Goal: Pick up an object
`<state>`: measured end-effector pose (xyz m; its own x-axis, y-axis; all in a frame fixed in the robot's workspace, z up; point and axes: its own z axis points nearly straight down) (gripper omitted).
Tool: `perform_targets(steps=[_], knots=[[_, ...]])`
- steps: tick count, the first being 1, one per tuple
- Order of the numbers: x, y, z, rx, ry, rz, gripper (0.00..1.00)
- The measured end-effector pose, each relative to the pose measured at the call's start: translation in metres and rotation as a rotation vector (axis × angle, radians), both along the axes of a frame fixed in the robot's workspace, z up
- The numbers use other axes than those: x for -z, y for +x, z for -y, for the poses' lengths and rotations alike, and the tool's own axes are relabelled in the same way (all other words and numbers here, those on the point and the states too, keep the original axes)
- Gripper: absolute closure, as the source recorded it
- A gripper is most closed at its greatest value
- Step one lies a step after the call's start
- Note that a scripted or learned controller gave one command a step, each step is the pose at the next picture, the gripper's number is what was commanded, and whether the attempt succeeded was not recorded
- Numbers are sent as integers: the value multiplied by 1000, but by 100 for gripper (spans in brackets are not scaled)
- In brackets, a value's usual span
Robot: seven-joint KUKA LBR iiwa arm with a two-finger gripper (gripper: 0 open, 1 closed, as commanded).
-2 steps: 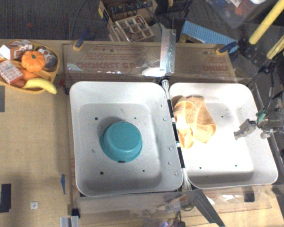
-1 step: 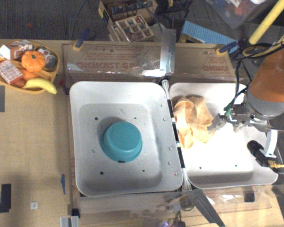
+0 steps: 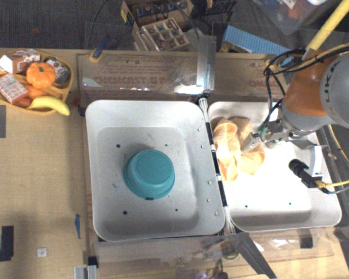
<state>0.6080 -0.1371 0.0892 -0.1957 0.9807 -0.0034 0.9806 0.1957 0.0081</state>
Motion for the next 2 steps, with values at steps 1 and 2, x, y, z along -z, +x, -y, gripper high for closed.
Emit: perform_targets(steps=[1, 2], knots=[[-1, -20, -39, -80, -1, 1, 0], [-12, -19, -38, -78, 1, 6, 100]])
